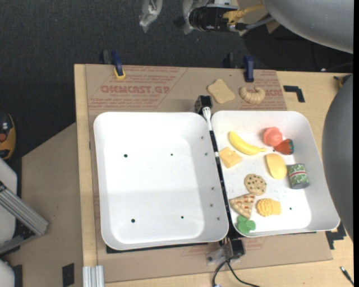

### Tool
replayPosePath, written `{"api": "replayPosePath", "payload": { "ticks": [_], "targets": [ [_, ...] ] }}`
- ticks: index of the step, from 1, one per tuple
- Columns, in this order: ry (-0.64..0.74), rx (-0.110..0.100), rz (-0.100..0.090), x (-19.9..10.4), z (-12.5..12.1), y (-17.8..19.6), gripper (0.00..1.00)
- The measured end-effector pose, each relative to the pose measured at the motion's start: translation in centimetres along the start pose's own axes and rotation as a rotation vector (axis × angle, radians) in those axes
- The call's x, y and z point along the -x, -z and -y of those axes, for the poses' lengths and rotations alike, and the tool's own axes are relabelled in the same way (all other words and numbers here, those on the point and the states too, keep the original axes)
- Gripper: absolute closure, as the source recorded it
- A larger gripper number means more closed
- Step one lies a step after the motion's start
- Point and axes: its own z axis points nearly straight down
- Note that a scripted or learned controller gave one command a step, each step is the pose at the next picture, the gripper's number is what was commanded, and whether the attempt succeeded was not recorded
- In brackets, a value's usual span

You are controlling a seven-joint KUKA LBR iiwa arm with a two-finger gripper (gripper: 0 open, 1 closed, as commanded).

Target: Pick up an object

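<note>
The right bin (pixel 314 216) holds several toy foods. Among them are a banana (pixel 247 144), a pink piece (pixel 272 135) next to a strawberry (pixel 284 147), a cheese cube (pixel 230 157), a yellow fruit (pixel 275 166) and a green can (pixel 298 175). Nearer the front lie a cookie (pixel 254 183), a pizza slice (pixel 243 205), a corn cob (pixel 268 207) and a green piece (pixel 245 225). My gripper (pixel 150 14) hangs high at the top edge of the view, beyond the bench's far side and far from every object, with nothing seen in it.
The left white bin (pixel 151 179) sits beside the right one. A toast slice (pixel 221 91) and a beige pastry (pixel 252 93) lie on the cardboard behind the right bin. Two blue clamps (pixel 118 63) hold the board's far edge. The grey arm (pixel 314 19) fills the upper right.
</note>
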Motion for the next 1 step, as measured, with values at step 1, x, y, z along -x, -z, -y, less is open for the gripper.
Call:
{"api": "replayPosePath", "payload": {
  "ticks": [1],
  "targets": [
    [0.002, 0.005, -0.001, -0.10, -0.01, 1.13, 1.00]
  ]
}}
